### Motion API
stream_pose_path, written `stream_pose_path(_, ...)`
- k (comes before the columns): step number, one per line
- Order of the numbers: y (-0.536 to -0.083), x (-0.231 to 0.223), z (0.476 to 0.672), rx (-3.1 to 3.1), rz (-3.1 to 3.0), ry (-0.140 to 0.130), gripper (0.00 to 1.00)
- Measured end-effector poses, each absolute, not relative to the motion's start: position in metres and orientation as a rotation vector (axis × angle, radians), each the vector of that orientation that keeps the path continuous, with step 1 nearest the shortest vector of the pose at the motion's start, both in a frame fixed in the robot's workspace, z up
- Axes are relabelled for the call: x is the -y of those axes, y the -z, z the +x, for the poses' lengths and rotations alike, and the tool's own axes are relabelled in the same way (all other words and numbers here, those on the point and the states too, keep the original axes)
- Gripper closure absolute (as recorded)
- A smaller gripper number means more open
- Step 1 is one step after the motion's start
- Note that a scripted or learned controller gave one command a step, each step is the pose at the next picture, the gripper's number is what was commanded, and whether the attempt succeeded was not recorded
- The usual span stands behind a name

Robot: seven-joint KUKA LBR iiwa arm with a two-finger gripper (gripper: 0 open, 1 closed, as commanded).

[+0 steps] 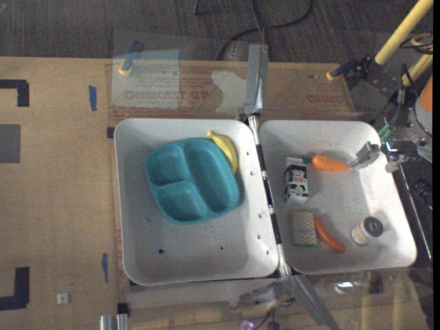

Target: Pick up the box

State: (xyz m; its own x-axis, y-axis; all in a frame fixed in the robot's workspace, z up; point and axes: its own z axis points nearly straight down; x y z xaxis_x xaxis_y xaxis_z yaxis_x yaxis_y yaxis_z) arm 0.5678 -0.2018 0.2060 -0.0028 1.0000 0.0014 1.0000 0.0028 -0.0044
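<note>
A grey robot arm reaches in from the right over the right-hand bin [405, 243], its hand [366, 155] low above the bin's upper right area, just beside the leaf end of a toy carrot [331, 163]. Whether the hand is apart or together cannot be told from this angle, and nothing is visibly held in it.

The box [296, 180], a small carton with a dark printed face, lies flat near the bin's left wall, its upper end close to the carrot's tip. It sits well apart from the hand, with the carrot lying between the two, so the pick-up looks not yet begun; the arm would likely need to travel leftward across the bin and come down over the carton's narrow sides.

Below the box rest a tan scouring sponge [302, 228] and, touching its right edge, a second orange piece shaped like a sausage or carrot [329, 234]. A small jar with a dark lid [366, 229] stands toward the lower right corner. The scatter reads as deliberate clutter, leaving the box room on its long sides but with distractors near each end.

In the left-hand bin [130, 205], a teal divided plate [192, 179] lies tilted across the upper middle, a yellow banana [225, 147] tucked against its upper right rim. Both bins sit side by side on a brown surface [55, 184] marked with blue tape.
</note>
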Motion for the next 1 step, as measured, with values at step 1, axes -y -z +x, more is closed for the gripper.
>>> stream_pose_path(1,-0.1152,0.1654,0.5766,2.195,-2.243,-0.004,0.0)
